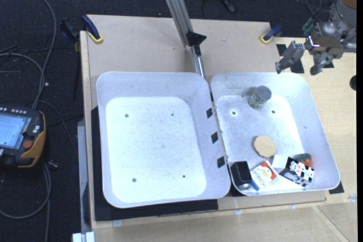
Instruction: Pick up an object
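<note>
My gripper (304, 63) hangs at the upper right, above the far right corner of the right bin (317, 122). Its two fingers (289, 56) stand apart with nothing between them, so it is open. In the right bin lie a small grey-green can (260, 97) near the back, a round tan disc (265, 146) in the middle, and along the front a black block (241, 173), a red and white packet (264, 172) and a black, white and red printed item (299, 168).
The left bin (113, 122) sits beside the right one, with black clips on the shared rim. A slanted metal pole (176, 0) reaches down to the bench's back middle. A teach pendant (20, 136) lies on the floor at left.
</note>
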Controlling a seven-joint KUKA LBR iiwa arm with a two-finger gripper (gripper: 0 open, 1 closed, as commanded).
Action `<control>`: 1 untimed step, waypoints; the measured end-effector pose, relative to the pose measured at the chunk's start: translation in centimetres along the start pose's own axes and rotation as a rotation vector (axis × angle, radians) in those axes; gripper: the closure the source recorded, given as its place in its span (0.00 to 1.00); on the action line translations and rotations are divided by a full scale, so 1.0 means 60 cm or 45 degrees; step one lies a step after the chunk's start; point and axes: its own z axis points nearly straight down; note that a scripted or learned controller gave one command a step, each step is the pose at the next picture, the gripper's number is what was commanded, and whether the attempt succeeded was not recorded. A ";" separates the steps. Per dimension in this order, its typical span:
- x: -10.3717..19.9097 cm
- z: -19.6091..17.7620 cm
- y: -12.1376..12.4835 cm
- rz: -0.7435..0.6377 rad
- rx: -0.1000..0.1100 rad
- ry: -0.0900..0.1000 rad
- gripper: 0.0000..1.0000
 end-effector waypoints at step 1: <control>-0.137 0.074 0.090 0.005 0.012 0.001 0.00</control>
